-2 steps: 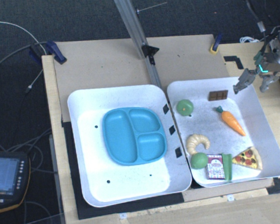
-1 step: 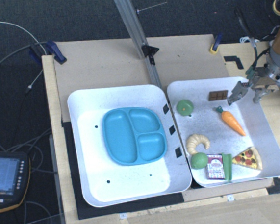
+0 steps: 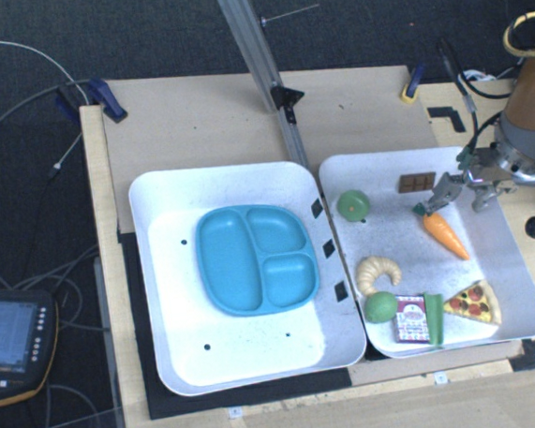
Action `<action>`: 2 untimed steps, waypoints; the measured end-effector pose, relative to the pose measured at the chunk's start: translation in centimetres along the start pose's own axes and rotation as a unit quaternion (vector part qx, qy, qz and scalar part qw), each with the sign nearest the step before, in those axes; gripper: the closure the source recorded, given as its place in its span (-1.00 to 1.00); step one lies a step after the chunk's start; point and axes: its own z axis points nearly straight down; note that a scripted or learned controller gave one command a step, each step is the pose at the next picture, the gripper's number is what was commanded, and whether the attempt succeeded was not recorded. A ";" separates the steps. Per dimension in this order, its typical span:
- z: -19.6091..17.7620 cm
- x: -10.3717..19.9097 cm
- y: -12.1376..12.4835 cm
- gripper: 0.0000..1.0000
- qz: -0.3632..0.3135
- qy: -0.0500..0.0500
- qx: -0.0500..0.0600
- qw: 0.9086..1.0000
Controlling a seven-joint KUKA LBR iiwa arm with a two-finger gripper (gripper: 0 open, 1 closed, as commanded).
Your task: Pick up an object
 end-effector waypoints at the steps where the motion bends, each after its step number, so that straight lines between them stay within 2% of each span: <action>1: 6.2 0.7 -0.1 -1.00 0.000 0.001 0.001 1.000; 2: 4.6 0.6 0.1 1.00 0.000 0.000 -0.004 1.000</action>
